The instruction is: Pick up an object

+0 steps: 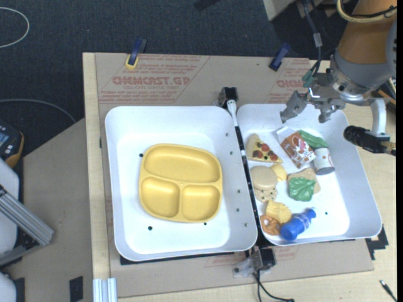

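White plastic bins sit side by side on the bench, and all the action is over the right bin (359,187). The gripper (310,107) hangs above that bin's back edge with its two fingers (291,108) spread apart and nothing between them, so this looks like the approach step: lined up over the pile, not yet down on anything.

The pile is a bunch of toy food. The closest piece to the jaws is the red-and-white packet (296,146), lying flat just in front of and below the gripper, with a green piece (313,138) touching its right side and a small can (323,161) next to that. The pizza slice (262,150) sits to the left near the divider. Further toward the front there's a cookie (264,178), a lettuce leaf (301,188) and a blue bottle (296,225).

The left bin (119,168) just holds a yellow tray (181,182), well apart from the arm.

The next move probably calls for a short shift forward and a straight drop, so the fingers straddle the packet. It lies flat and crowded, so a miss seems likely.
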Available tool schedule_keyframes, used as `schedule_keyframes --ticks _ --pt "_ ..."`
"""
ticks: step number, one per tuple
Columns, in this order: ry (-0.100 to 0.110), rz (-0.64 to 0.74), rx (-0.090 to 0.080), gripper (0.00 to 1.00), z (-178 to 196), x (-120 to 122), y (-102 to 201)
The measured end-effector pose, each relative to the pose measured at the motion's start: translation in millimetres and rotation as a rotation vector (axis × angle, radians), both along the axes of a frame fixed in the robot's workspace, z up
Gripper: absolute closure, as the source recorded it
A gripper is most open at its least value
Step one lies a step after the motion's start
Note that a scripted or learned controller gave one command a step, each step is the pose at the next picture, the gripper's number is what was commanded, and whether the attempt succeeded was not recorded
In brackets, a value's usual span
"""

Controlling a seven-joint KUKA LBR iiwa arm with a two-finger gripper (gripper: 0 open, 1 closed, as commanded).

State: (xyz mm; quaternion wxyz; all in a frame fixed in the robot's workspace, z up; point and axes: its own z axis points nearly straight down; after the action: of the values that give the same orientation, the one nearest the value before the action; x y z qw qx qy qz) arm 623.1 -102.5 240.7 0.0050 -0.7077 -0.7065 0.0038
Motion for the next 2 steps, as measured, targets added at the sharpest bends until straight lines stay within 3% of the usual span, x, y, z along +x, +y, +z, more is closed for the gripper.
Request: schedule_keyframes --ticks 1,2 --pt "-0.013 0.002 -0.001 0.0 7.0 2.4 0.1" --pt "-0.006 0.001 -0.001 0.0 -38.5 -4.7 -2.6"
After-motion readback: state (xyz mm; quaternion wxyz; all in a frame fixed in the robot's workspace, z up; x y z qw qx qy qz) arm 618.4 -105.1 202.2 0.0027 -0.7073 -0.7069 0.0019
